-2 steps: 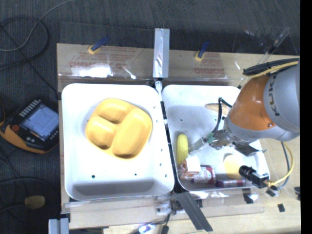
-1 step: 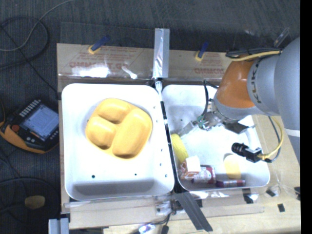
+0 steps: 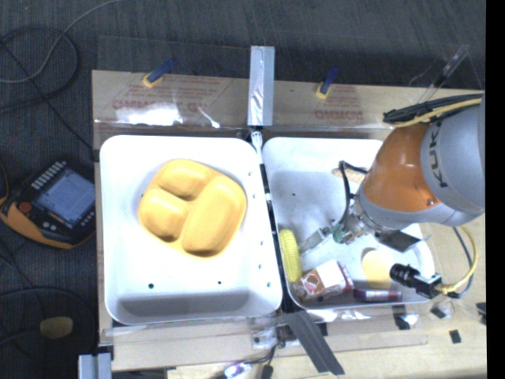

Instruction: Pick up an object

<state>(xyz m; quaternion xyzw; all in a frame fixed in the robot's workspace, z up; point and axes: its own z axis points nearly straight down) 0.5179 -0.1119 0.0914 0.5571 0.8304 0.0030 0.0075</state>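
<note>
I see the end effector (image 3: 335, 234) low in the right bin (image 3: 316, 160), but I cannot tell how far it is open. A corn cob (image 3: 289, 255) lies just left of it, a carton (image 3: 325, 279) just below.

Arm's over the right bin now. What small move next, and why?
Probably ease the gripper straight down. It hangs over bare floor of the right bin, with the corn cob and the small carton lying just beyond it and nothing visibly held.

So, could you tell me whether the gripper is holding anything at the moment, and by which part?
It cannot be told: the gripper is low in the right bin, near the yellow corn-like item, its tip too small and blurred.
</note>
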